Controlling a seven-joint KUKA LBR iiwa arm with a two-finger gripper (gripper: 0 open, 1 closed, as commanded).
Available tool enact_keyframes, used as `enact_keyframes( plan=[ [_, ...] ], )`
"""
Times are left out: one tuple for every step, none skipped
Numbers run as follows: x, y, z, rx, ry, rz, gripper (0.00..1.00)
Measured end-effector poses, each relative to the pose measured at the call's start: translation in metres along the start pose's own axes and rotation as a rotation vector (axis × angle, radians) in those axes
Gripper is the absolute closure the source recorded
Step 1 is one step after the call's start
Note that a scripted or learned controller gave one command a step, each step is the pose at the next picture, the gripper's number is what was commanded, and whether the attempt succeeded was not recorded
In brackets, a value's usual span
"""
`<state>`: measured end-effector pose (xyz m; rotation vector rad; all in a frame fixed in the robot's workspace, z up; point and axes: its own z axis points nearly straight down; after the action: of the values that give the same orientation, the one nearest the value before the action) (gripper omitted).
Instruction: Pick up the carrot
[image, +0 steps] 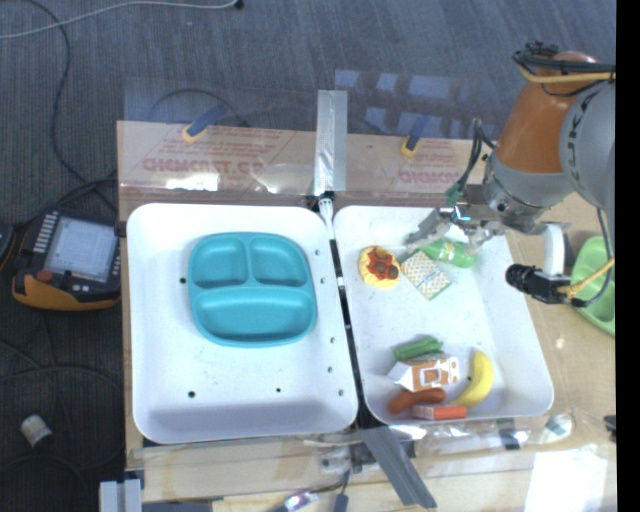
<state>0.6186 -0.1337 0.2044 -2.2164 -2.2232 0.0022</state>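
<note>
Camera view shows the fingers spread apart near the far edge of the right bin, with nothing gripped between them; they hang just above a pale green item that lies there. Beside that item sits a speckled square packet, and next to it a yellow round piece with red topping. The arm, grey with its orange band, reaches in from the right. The carrot lies well apart from the fingers, at the near edge of the same bin, touching a reddish sausage-like piece. Close by are a small carton, a green pod and a banana. The left bin holds a teal divided plate.
</note>
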Motion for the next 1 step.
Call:
enact_keyframes(
  plan=[
    [0.0298,-0.0372,0.0865,0.001,0.0,-0.133,0.0]
  ],
)
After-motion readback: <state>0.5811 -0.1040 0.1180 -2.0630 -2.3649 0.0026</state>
